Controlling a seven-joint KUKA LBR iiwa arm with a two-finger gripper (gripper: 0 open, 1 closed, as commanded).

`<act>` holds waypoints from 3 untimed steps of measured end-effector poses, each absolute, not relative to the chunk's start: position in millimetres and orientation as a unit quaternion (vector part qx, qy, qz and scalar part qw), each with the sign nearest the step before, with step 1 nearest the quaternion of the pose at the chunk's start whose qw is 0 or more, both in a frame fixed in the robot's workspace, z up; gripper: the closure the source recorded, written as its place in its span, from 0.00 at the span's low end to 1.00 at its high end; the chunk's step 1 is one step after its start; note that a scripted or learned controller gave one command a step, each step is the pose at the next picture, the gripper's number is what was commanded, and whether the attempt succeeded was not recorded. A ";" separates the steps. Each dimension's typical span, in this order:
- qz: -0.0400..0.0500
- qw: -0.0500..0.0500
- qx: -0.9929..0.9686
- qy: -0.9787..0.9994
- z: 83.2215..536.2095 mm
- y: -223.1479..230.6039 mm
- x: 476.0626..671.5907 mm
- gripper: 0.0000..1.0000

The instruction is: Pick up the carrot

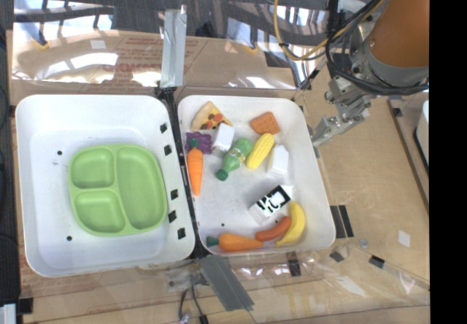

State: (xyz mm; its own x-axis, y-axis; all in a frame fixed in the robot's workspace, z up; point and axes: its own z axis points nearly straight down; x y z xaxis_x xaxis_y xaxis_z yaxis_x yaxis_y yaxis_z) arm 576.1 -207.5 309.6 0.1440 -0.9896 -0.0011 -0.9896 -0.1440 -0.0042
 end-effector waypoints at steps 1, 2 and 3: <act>0.006 0.000 -0.776 0.630 229.9 -202.7 559.9 1.00; 0.001 0.001 -0.801 0.599 242.3 -198.8 572.8 1.00; -0.003 0.002 -0.839 0.544 316.4 -197.9 552.8 1.00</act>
